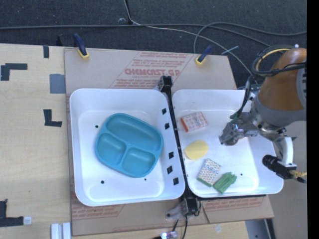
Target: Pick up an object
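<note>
Pincer (228, 137) is hovering low in right bin (249, 101), right of yellow object (196, 150); finger spacing cannot be told. Blue plate (129, 144) is lying in left bin (82, 133).

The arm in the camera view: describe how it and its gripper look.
The arm is bulky and rounded, with a broad orange band above a grey wrist. Yellow and black cables loop over its top. The gripper is a small dark grey metal piece. A white bracket with a black cylinder hangs below the wrist.
</note>
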You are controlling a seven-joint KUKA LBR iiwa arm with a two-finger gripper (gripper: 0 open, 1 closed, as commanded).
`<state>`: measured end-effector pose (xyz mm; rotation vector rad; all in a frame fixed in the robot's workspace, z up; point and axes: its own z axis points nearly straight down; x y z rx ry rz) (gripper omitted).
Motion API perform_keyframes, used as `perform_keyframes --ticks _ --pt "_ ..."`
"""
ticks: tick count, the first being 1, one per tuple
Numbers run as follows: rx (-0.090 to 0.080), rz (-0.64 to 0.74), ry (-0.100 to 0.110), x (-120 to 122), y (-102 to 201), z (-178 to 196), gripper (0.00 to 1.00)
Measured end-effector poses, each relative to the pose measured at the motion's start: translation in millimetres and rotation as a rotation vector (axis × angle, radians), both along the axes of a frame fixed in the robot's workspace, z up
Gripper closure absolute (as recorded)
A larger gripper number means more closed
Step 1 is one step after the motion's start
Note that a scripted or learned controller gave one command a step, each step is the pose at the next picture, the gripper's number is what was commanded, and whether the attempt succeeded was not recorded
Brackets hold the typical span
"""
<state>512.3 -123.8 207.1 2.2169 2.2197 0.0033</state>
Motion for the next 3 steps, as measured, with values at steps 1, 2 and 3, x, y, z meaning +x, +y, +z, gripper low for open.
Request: perform_keyframes --ticks 1,2,3 --pt "0.003 0.006 0.004 9 56 11 1.0" --pt "0.003 0.007 0.007 15 119 6 1.0" --pt "0.003 0.007 0.007 18 183 3 1.0"
